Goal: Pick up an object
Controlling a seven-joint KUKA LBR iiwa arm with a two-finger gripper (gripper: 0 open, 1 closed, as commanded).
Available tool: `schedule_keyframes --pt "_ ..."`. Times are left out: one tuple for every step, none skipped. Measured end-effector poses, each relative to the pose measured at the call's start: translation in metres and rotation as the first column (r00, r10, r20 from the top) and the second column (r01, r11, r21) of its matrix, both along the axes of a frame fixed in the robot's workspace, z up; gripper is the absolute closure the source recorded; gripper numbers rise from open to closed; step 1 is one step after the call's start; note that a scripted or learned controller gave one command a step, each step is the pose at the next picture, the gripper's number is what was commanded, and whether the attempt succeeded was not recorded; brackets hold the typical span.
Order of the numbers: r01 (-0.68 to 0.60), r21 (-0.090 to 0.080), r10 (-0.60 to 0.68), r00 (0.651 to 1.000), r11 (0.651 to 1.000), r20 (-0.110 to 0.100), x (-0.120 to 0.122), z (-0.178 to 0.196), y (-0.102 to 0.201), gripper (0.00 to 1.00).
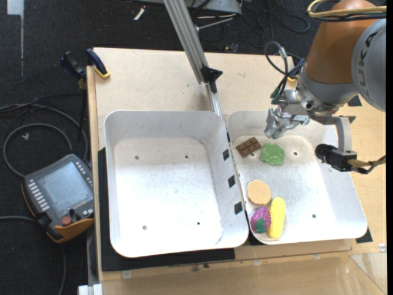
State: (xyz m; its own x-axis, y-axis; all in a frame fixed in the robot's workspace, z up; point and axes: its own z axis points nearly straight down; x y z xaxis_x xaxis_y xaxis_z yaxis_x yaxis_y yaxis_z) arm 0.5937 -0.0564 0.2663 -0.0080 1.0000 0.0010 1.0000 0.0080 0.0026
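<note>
Yellow corn cob (277, 217) lay nearest at the right bin's (331, 226) front edge, purple grapes (260, 219) touching it, tan biscuit (258, 192) behind, green lump (272, 154) and brown chocolate (249, 146) further back, tool (274, 126) hovered above them, finger spread impossible to tell.

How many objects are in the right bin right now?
5, all in the right bin: brown waffle and green piece at the back; tan round, yellow corn and purple grapes at the front left.

The arm (368, 48) bears part of the grey lettering "KUKA".
</note>
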Motion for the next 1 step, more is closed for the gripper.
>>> schedule_keyframes --pt "0.0 0.001 0.0 1.0 1.0 -0.002 0.0013 0.0032 0.0515 1.0"
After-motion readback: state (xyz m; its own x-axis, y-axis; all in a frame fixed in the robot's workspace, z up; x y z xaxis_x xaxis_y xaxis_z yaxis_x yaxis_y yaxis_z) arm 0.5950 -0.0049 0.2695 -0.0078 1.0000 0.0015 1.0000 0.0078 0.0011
